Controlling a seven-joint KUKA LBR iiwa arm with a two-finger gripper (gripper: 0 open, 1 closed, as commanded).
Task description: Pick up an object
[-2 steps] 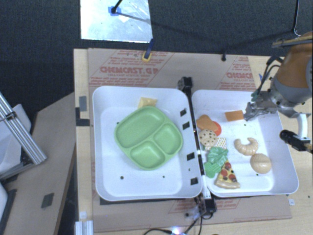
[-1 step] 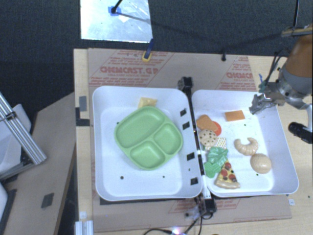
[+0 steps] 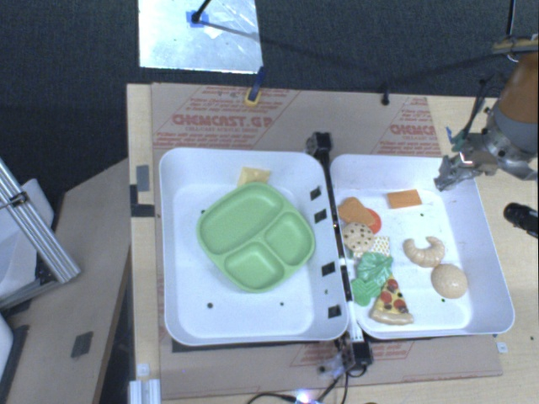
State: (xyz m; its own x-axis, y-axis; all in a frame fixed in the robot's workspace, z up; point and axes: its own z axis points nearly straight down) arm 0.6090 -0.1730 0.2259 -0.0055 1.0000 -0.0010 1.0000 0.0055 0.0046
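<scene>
A: The gripper (image 3: 449, 173) hangs over the right bin (image 3: 493, 251) at about one o'clock, right at the far rim; whether it's open or shut, and whether it has anything, I can't tell from here

B: So which step is this?

A: I'd judge the approach, with nothing picked. The toy food sits lower in that bin: an orange cheese slice (image 3: 404, 198) at twelve, a croissant (image 3: 424, 251) near centre, a bread roll (image 3: 449, 280) at four, and along the nine o'clock wall a cookie (image 3: 358, 236), a cracker (image 3: 380, 245), a green leafy piece (image 3: 370, 276) and a pizza slice (image 3: 392, 302)

B: Next move?

A: Travel toward seven o'clock and drop on one piece. The croissant and roll stand apart with bare floor around them; the wall cluster is crowded and touching

B: And the left bin (image 3: 181, 251)?

A: A green divided plate (image 3: 256, 236) in the middle, a yellow wedge (image 3: 253, 176) at its twelve
</scene>
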